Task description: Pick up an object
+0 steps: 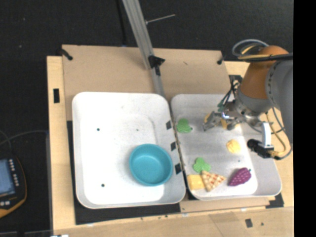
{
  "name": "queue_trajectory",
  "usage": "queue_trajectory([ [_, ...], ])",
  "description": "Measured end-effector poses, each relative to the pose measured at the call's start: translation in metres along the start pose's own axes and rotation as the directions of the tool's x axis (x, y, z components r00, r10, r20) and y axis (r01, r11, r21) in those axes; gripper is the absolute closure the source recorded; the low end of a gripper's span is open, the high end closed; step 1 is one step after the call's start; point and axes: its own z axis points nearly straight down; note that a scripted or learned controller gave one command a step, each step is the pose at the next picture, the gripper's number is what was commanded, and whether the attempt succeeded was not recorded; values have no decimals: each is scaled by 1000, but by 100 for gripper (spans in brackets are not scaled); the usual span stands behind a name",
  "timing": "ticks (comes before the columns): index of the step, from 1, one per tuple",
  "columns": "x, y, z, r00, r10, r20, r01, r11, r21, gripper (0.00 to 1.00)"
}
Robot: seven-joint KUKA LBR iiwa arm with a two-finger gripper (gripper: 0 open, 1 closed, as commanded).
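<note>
Objects for picking lie in the right bin (276, 179); the left bin (94, 112) bears a blue bowl (150, 164). Landmark: the gripper (220, 120), at the right bin's far side, fingers apparently spread with nothing between them. Purple grapes (239, 176) lie well toward the near rim from the gripper, long axis slanted. A pizza slice (213, 180) lies beside them. The yellow piece (233, 145) is nearest, just nearward of the gripper. A green leaf (184, 127) lies leftward.
</note>
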Motion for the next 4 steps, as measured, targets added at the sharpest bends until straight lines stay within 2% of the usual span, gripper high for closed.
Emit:
queue_trajectory([
  [1, -1, 1, -13, 1000, -1, 1, 1, 1000, -5, 100],
  [3, 1, -12, -114, 1000, 2, -1, -2, 1000, -4, 100],
  [4, 0, -14, -178, 1000, -2, 0, 2, 1000, -7, 100],
])
